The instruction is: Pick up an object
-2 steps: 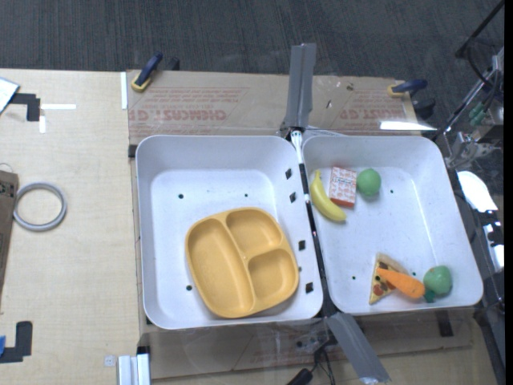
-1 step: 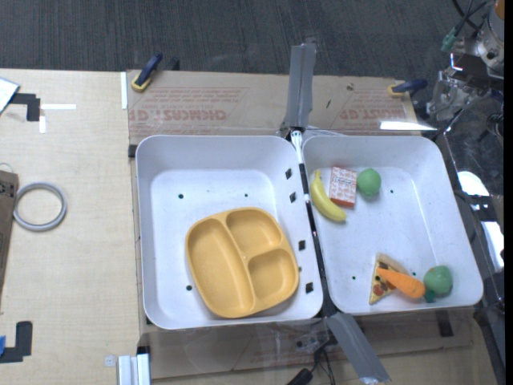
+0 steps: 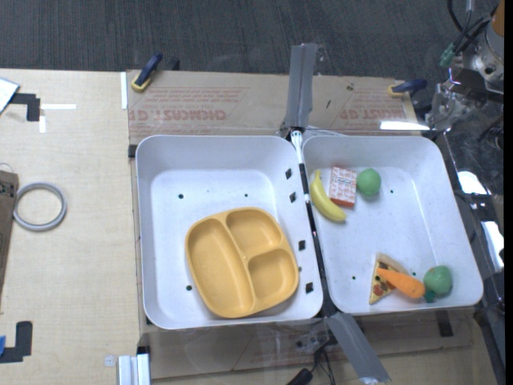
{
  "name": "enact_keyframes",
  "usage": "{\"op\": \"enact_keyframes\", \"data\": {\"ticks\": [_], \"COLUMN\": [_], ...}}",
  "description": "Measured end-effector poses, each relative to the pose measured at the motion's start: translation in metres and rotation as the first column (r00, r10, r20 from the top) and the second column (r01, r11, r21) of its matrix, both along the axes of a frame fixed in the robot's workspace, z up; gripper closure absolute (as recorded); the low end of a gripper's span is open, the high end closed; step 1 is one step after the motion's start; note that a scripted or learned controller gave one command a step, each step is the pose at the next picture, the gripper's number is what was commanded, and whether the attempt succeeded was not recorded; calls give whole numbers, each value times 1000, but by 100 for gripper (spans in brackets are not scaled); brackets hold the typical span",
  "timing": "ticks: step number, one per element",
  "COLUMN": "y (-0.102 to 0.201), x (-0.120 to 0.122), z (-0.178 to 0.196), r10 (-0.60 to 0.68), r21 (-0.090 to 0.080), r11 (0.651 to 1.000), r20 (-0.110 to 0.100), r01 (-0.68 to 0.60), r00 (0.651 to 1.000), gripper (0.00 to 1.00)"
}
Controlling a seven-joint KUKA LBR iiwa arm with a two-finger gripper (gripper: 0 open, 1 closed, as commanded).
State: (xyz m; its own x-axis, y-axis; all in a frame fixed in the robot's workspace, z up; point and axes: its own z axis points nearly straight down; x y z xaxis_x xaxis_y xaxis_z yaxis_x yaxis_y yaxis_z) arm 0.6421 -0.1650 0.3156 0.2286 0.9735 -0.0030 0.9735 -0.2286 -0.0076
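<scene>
Nearest the lens, a carrot lies across a pizza slice beside a green ball in the right bin (crowded, so awkward to grasp). Banana, red box and lime cluster farther back. Whether the tool is parted or closed, I cannot tell.

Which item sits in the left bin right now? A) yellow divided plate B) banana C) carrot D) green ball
A: the yellow divided plate lies in the left bin, while the banana, carrot and both green balls are in the right bin.
</scene>
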Motion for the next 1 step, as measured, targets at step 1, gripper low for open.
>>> {"op": "enact_keyframes", "data": {"ticks": [1], "y": [17], "x": [18], "z": [34], "r10": [-248], "r21": [-1], "r11": [969], "r20": [1], "r01": [248], "r00": [969], "gripper": [100]}}
